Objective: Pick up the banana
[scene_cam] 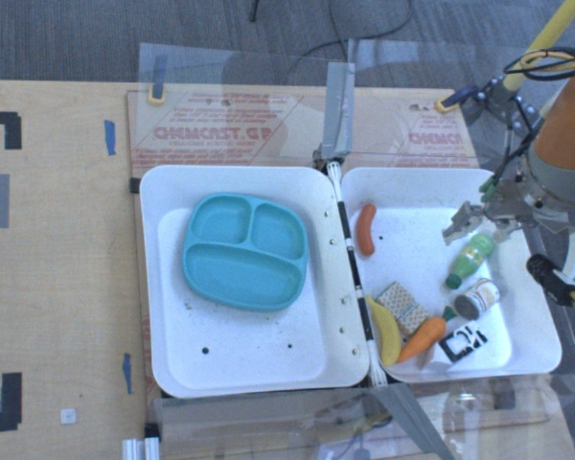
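Observation:
The yellow banana [386,332] lies in the right bin [537,353], near its front left corner, along the divider. An orange carrot [423,338] leans against its right side. My gripper [481,226] hangs over the bin's right half, far to the right of and behind the banana, just above the top of a green bottle [469,261]. Its fingers stand open with nothing between them.
The right bin also holds a red sausage [366,230] at the left, a patterned sponge [402,303] behind the banana, a small can [477,299] and a black-and-white block [463,341]. A blue divided plate [245,252] lies in the left bin [172,353].

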### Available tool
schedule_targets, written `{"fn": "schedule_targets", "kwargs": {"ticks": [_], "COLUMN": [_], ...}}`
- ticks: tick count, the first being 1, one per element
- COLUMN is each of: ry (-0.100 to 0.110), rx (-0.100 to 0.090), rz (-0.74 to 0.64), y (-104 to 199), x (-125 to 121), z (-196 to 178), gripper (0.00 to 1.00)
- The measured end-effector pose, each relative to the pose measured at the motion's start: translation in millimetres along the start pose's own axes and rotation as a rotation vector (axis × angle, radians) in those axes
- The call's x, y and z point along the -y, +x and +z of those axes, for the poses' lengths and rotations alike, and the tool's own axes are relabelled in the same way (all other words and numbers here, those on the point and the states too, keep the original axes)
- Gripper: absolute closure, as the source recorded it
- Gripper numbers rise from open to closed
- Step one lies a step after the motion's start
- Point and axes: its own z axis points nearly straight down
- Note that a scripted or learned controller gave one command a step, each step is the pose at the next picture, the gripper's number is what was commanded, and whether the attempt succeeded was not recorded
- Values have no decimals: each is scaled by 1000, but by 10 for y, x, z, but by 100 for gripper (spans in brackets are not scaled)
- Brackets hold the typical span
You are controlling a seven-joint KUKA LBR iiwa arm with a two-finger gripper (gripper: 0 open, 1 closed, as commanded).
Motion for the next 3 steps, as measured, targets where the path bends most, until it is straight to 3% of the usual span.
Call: {"fn": "schedule_targets", "kwargs": {"ticks": [1,2,3], "ry": [0,-27,-12], "rx": [0,2,5], "rz": [-388,-365,-668], "y": [656,598,660], "x": [84,470,837], "z": [532,1000,1065], "gripper": [0,0,0]}}
